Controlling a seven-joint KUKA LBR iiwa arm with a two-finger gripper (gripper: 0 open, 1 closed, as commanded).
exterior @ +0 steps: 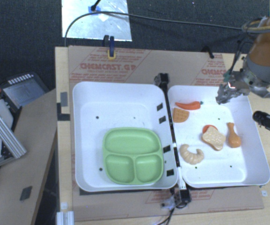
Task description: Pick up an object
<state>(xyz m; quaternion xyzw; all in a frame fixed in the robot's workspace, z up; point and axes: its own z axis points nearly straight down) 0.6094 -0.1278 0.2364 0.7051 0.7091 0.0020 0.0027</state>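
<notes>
Desk [64,125] is sitting against dark carpet, a cardboard sheet on top carrying two white bins side by side. Left bin [92,97] is holding a green tray [133,155] toward its near edge. Right bin [252,170] is holding all the small stuff: a red pepper [188,105] near the far edge by the divider, an orange wedge [181,115] just beside and nearer than it, a toast slice [213,138] mid-bin partly covering something red [207,128], a drumstick [233,135] just right of the toast, and a pale croissant [191,154] toward the near edge.

Hand [225,96] is hanging over the far right corner of the right bin, arm coming in from the right. It's dark and small in frame, so I cannot tell how wide it is standing or whether anything is in it; nothing obvious showing below it.

Relation that matters: every candidate is lying to the left of and nearer than the hand. Pepper looks the closest pick, almost directly left along the far edge, with its long axis running roughly parallel to that edge, stem end pointing at the hand. Judging from that, the hand is needing a short leftward shift and a grip across the pepper's width. Drumstick is the next option, straight toward the near edge from the hand, its long axis running near-to-far. Toast and the red item are touching, so a messier grab.
</notes>
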